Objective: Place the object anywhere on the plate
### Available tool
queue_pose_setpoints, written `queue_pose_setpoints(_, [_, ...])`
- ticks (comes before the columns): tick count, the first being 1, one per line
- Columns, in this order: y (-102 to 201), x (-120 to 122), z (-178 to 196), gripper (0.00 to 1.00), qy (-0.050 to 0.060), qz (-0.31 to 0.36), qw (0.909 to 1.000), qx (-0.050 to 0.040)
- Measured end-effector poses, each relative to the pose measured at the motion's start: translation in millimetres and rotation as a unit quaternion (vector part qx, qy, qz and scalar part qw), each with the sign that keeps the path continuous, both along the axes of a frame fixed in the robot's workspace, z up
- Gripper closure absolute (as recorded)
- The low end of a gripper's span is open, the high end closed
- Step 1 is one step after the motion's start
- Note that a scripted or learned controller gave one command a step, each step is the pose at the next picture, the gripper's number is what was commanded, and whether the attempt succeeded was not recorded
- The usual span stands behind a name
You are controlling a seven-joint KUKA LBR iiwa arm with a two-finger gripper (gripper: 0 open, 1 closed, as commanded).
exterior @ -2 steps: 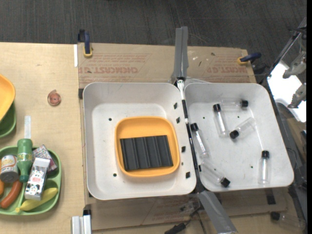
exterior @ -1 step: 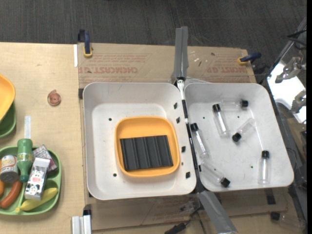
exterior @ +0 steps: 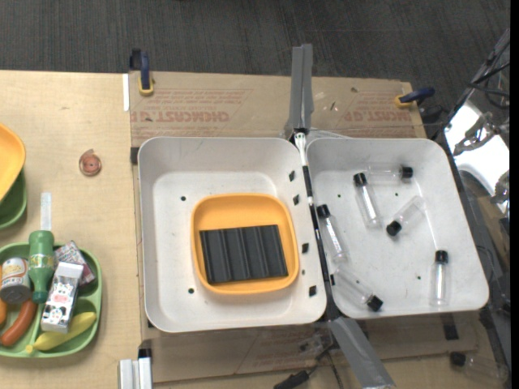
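Six clear plastic vials with black caps lie loose in the right-hand shallow white bin, none of them on the plate. One vial lies crosswise at the bin's 12 o'clock, cap toward 3. A second vial sits just below it, cap toward 11. A third vial, near the bin's middle, is tilted with its cap toward 7. A fourth vial at 4 o'clock lies nearly straight up and down the frame, cap toward 12. A fifth vial lies along the wall at 9 o'clock, cap toward 12. A sixth vial at 7 o'clock has its cap toward 4. All are apart from one another, though the first two come near. The left-hand shallow white bin holds the orange rounded-square plate, set a little toward 6 o'clock. A black ribbed rectangular pad covers the plate's floor. Both bins rest on a sheet of brown printed cardboard held by a blue clamp at the 11 o'clock corner. Off at 9 o'clock on the wooden bench, a green plastic tray carries toy food and a small green bottle. Part of an orange bowl shows above the tray. A small pink disc lies between that bowl and the left bin.
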State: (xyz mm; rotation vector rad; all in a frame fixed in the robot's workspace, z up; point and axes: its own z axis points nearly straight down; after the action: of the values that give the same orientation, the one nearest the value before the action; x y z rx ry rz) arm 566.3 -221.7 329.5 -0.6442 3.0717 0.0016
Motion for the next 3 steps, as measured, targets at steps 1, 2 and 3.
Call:
queue_pose_setpoints(1, [0, -21, -15, 0.00, 0.000, 0.181, 0.9835, 0.0003])
queue_pose_setpoints(2, [1, -37, -16, 0.00, 0.000, 0.340, 0.9404, 0.0006])
queue_pose_setpoints(3, [0, -87, 34, 0.00, -0.001, 0.399, 0.9170, -0.0009])
